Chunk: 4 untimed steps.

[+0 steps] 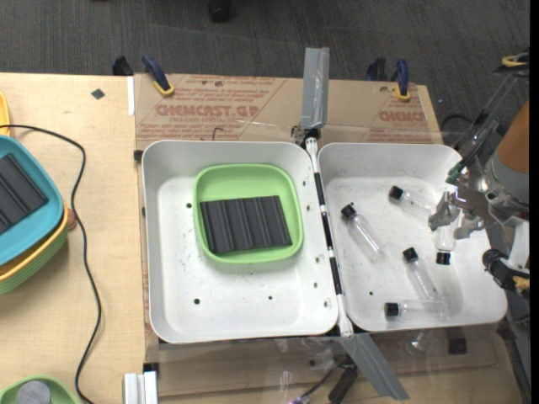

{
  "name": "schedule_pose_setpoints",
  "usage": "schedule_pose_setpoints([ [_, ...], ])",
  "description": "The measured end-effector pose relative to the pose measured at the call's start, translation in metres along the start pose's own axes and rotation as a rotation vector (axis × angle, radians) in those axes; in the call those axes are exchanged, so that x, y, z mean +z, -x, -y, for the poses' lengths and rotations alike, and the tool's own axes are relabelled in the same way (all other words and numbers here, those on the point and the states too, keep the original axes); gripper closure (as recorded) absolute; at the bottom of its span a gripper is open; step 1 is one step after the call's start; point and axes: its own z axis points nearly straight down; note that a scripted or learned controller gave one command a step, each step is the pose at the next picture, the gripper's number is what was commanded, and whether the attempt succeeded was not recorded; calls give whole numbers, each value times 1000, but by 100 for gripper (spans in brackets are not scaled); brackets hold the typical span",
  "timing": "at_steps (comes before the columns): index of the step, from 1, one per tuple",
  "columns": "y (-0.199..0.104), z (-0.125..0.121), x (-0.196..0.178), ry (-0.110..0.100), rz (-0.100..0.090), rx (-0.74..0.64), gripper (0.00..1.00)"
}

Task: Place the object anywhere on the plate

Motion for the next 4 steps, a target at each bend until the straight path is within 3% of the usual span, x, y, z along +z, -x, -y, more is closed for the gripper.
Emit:
schedule_pose_setpoints([
  [1, 0, 0, 0, 0, 0, 0, 0],
  [2, 35, 12, -12, 1, 0, 151, 0],
  [3, 38, 26, -68, 1, 0, 354, 0],
  [4, 45, 1, -95, -2, 1, 655, 0],
])
